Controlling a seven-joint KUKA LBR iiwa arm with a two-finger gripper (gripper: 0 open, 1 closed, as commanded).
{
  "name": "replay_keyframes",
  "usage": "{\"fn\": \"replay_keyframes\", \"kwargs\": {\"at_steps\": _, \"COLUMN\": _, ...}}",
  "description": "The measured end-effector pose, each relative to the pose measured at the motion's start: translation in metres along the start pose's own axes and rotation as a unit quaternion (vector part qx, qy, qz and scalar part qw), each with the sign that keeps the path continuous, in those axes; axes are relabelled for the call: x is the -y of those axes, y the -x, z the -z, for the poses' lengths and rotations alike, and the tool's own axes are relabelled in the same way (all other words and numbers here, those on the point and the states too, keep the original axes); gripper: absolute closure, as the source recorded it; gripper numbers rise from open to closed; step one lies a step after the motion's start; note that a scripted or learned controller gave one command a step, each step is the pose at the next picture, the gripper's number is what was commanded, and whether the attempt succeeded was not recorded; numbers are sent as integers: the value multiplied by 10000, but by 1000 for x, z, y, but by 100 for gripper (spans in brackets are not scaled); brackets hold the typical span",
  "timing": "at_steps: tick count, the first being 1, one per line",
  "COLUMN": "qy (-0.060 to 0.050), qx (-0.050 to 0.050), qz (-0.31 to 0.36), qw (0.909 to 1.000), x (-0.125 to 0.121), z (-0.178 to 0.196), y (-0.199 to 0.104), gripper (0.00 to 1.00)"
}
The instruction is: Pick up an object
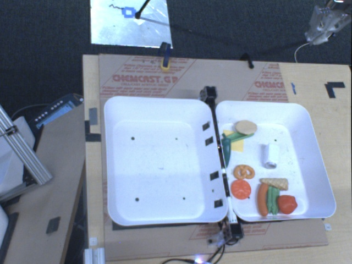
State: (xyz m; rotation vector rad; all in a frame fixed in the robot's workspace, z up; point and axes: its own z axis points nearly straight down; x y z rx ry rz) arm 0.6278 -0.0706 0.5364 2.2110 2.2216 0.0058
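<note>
Bench (137, 73) bearing two white bins (159, 106)

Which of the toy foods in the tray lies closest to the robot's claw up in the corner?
The white cylinder. It lies alone toward the right bin's far right side, nearest the gripper; the other foods sit further left or nearer the front.

Toy foods (258, 175) in the right bin (313, 142), beside the left bin (118, 111).

pincer (328, 20) blurred, cut off top right
</note>
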Motion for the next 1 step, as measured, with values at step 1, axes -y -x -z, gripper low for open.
{"fn": "replay_keyframes", "kwargs": {"at_steps": 1, "qy": -19, "qx": 5, "qz": -46, "qw": 10000, "x": -22, "z": -2, "y": 84, "gripper": 100}}
